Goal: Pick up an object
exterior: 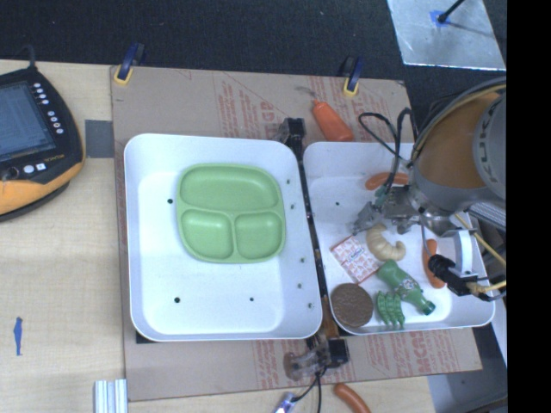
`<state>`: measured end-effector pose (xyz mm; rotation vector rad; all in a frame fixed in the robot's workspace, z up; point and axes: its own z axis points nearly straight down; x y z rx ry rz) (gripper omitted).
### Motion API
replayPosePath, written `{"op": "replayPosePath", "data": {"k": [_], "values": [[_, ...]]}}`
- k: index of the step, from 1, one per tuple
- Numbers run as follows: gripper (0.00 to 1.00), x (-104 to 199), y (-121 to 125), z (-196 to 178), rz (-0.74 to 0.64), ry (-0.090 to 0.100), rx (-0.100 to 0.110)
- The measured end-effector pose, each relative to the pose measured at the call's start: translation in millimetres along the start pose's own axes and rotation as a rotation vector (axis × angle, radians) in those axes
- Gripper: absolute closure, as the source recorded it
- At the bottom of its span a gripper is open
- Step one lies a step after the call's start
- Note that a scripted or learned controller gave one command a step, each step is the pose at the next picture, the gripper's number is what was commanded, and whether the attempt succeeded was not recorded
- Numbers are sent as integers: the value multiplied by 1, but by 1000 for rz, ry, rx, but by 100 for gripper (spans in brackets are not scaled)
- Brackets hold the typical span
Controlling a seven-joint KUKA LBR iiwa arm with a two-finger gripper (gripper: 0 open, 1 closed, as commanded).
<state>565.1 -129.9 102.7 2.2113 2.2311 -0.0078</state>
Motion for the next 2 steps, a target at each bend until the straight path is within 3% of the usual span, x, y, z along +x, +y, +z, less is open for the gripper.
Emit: {"op": "replayPosePath", "data": {"k": [1, 2], "values": [[100, -1, 0, -10, -4, -3, -1], [0, -1, 0, -10, -4, -3, -1]]}}
